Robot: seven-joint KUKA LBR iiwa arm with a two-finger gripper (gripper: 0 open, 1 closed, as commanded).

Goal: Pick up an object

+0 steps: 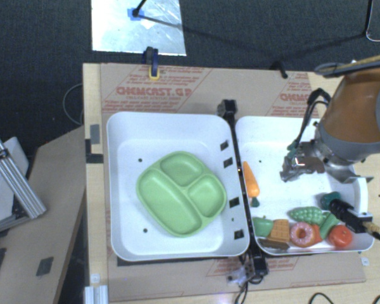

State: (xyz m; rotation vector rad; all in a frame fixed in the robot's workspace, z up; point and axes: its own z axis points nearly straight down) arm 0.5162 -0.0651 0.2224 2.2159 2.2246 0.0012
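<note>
Two shallow white bins sit side by side on the desk [114, 84], which is covered by a brown printed board. The left bin [123, 144] holds a light green divided plate [180, 194] lying flat near its middle. The right bin [266, 138] holds the small toy foods. An orange carrot [251, 182] lies along its left wall, tip toward the far side, with a green stem end nearer the camera. Along the near wall the other pieces are bunched together: a green piece [262, 225] in the near left corner, a tan waffle-like block [280, 231] just beside it, a pink frosted doughnut [302, 234], a bumpy green vegetable [308, 215] just behind the doughnut, and a red tomato [341, 235] toward the right.

The arm comes in from the right, its orange band above the grey wrist. The end effector [296, 166] hangs over the open floor of the right bin, apart from the carrot and well behind the cluster of foods. Whether it is open or closed I cannot tell; nothing is seen held in it
</note>
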